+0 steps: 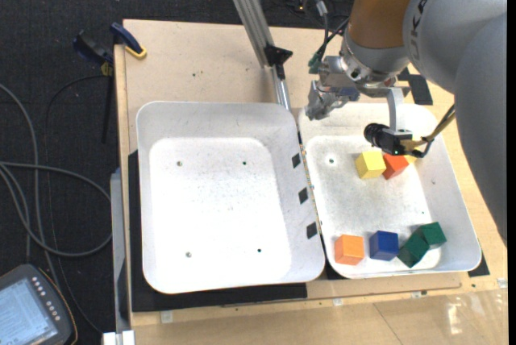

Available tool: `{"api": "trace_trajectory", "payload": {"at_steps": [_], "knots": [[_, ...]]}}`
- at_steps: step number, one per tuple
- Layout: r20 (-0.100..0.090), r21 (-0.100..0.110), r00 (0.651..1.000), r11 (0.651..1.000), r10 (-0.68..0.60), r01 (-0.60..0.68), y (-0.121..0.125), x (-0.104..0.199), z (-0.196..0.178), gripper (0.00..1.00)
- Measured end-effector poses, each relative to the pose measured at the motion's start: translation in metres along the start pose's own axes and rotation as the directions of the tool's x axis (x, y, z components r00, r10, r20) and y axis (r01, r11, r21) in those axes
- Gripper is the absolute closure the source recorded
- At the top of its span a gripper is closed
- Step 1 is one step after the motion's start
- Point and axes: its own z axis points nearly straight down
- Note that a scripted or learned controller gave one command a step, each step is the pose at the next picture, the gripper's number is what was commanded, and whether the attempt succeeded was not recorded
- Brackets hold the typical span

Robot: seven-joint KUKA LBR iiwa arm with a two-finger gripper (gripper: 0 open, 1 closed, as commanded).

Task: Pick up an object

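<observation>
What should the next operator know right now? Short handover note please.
Gripper: above the right bin's far-left corner, nothing seen in it; finger state unclear.
Right bin: yellow block touching a red block near the far side; orange block, blue block and two green blocks along the near edge.
Done: nothing picked.
Left: choose a block, grasp, lift.

Dark carpet floor (48, 13), loose cables (32, 198), tan wooden bench (201, 53).

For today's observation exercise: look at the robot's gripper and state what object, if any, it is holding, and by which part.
Nothing is seen held: the gripper hangs above the right bin's far left corner, apart from every block.
</observation>
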Motion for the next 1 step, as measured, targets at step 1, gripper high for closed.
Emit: {"api": "trace_trajectory", "payload": {"at_steps": [1], "knots": [[0.000,0.001,1.000,1.000,-0.001,0.001,-0.0173,0.0507,0.0073,1.00]]}}
